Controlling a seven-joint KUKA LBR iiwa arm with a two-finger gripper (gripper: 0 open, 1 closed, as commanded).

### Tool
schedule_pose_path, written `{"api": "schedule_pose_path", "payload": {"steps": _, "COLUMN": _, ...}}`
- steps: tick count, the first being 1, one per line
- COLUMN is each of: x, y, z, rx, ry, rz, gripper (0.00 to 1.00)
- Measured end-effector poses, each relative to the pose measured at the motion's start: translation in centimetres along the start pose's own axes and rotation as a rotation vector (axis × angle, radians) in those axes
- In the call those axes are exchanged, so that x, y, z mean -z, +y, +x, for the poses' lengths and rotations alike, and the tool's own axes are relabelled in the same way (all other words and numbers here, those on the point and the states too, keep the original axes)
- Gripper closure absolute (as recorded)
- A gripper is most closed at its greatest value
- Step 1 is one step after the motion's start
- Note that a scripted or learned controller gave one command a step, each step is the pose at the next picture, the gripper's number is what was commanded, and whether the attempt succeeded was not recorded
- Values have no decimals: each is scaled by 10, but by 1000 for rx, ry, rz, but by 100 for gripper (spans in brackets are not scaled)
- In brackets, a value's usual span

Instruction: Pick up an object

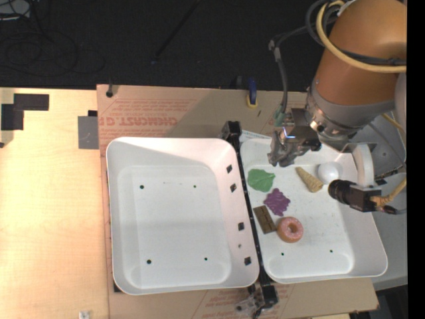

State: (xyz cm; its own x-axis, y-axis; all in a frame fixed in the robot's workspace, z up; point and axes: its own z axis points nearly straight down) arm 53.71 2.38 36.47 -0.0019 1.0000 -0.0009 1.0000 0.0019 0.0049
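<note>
1. You will find the gripper [281, 158] at about 11 o'clock in the right bin [358, 261], near its far rim, under the grey and orange arm [362, 52] that comes in from 2 o'clock.
2. You cannot tell from this view whether the gripper is released or clenched.
3. The objects you could pick all lie in the right bin. Clock readings are from its centre.
4. The green leaf [261, 179] lies at 10 o'clock. It is the nearest piece to the gripper, at about 7 o'clock from it, and apart from it.
5. The purple cluster [277, 201] sits at 9 o'clock, just beside the leaf.
6. The brown block [264, 219] lies at 8 o'clock, close to the bin's left wall.
7. The pink doughnut [290, 229] rests at 7 o'clock, just beside the brown block.
8. The tan cone [309, 179] lies at 12 o'clock, with the white ball [327, 172] just beside it at 1 o'clock.
9. The left bin [172, 218] adjoins the right bin at 9 o'clock.
</note>
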Motion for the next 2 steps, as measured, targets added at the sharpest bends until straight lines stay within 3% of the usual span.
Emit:
{"api": "schedule_pose_path", "payload": {"steps": 1, "x": -19, "y": -13, "z": 42, "rx": 2, "ry": 1, "rz": 11, "gripper": 100}}
{"api": "schedule_pose_path", "payload": {"steps": 2, "x": 124, "y": 27, "z": 42, "rx": 1, "ry": 2, "rz": -10, "gripper": 100}}
